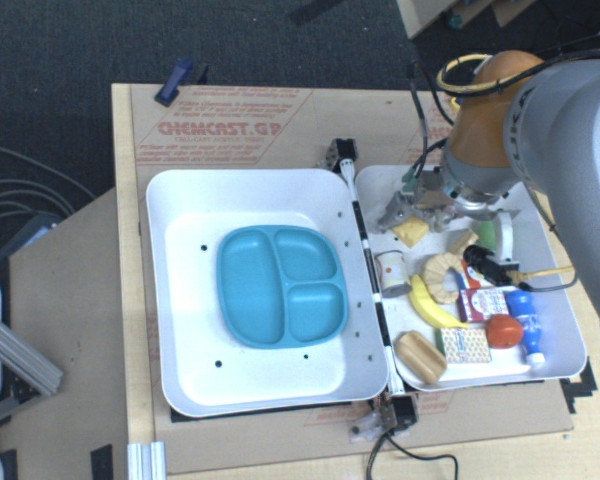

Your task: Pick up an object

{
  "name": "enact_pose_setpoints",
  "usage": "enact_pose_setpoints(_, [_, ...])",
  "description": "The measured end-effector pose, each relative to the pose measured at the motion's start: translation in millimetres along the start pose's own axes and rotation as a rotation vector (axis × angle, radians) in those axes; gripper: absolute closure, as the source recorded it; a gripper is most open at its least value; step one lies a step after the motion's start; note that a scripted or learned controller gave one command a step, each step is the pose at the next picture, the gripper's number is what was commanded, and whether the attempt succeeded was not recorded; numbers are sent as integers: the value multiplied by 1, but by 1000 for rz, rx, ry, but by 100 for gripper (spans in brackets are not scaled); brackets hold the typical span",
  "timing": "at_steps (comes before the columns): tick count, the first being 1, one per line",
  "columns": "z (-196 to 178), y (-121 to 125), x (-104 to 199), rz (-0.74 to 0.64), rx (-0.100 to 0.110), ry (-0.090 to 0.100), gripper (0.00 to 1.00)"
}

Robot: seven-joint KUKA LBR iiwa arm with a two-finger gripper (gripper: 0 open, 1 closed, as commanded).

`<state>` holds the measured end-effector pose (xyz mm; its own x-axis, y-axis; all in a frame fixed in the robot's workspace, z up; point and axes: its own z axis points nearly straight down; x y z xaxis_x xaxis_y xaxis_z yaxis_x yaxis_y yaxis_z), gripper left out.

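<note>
Gripper (pixel 417 211) was found low in the far part of the right bin (pixel 570 353), directly over a pale yellow wedge-shaped object (pixel 412 232). Whether anything was held, and how the end effector was set, could not be told from the overhead view; nothing was seen clamped.

The yellow wedge was noted lying on the bin floor against the gripper's underside, near the bin's left wall. Just beside it a small brown-and-white can (pixel 389 268) was recorded, and nearer the camera a banana (pixel 430 306), a knobbly beige item (pixel 443 276), a round tan piece (pixel 421 356), a red object (pixel 503 329) and a blue bottle (pixel 525 320), all packed close together. In the left bin (pixel 170 208) a blue divided plate (pixel 281 285) was observed, well apart from the arm.

Risk was judged as follows: the wedge's sloped faces could be squeezed out sideways on closure, and the adjacent can or bin wall could be struck, spoiling the grasp.
</note>
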<state>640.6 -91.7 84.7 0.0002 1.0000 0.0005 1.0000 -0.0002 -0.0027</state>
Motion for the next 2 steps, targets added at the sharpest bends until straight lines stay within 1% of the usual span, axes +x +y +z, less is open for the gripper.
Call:
enact_pose_setpoints(1, [-11,1,0,0,-2,1,100])
enact_pose_setpoints(2, [-101,-49,53,-2,-3,1,100])
